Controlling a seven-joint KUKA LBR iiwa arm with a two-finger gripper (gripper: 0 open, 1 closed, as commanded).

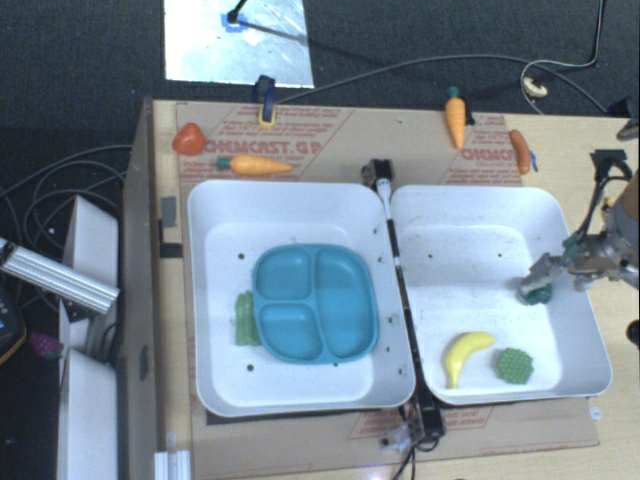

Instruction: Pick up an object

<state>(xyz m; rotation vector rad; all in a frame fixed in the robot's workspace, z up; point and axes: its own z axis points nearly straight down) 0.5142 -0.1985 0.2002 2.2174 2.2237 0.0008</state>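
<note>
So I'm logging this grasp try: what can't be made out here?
- Claw, camera view: too small and blurred to tell whether the teal thing at its tip is gripped.
- Arm: cut off by the right edge.
- Green object: partly hidden under the blue plate.

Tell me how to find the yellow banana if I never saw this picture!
Find the two white bins side by side and pick the right bin, where the gripper reaches in. Look along its near edge: the banana lies there, left of a bumpy green broccoli. It is the one yellow, curved thing in that bin.
</note>
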